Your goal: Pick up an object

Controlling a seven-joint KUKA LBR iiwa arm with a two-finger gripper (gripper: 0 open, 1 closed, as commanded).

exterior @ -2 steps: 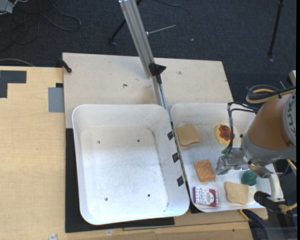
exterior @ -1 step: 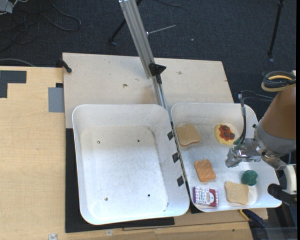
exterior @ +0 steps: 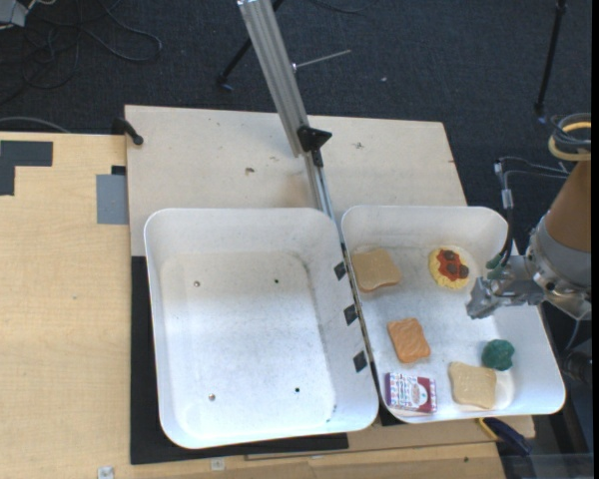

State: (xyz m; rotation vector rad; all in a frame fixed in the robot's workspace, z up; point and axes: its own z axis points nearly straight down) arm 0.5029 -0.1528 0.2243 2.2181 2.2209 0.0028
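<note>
The arm (exterior: 569,223) comes in from the right edge, its orange band high and its grey wrist bent down toward the right bin (exterior: 434,218). The hand (exterior: 482,300) hangs over that bin's right side, just right of a small round pizza (exterior: 450,266) and above a dark green ball (exterior: 497,353); whether it is spread or pressed together cannot be told, and nothing shows between its tips. In the same bin lie a slice of toast (exterior: 375,269) near the dividing wall, an orange cracker (exterior: 409,339) in the middle, a red and white packet (exterior: 410,392) at the near edge, and a pale bread piece (exterior: 475,385) just beside the ball. The left bin (exterior: 170,230) sits alongside on the desk (exterior: 210,153).
</note>
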